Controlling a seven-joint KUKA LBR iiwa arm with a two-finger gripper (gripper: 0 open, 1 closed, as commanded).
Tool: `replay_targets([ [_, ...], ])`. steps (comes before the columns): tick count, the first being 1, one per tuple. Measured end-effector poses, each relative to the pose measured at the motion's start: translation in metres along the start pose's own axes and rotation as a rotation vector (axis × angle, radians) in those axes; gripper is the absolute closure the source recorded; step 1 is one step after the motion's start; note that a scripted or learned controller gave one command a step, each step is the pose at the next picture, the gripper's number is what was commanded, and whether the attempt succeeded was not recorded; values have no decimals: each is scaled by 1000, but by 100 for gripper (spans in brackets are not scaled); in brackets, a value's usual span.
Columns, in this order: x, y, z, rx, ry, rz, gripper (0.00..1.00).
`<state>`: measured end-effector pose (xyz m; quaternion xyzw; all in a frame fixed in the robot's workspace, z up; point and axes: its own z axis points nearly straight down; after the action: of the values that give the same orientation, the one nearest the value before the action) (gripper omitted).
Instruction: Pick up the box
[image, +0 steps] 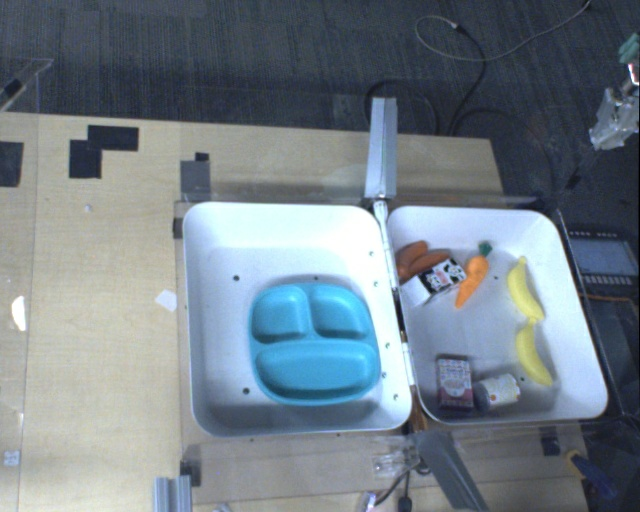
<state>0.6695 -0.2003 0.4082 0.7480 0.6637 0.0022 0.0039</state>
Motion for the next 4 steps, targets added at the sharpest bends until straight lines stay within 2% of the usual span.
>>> replay_targets([
  [1,2,1,-13,-7,-2,-7,100],
  [2,2,0,-22,2,0,43,100],
  [3,26,-3,41,2,1,-110,100],
  [4,-3,1,-8,0,0,-107,100],
])
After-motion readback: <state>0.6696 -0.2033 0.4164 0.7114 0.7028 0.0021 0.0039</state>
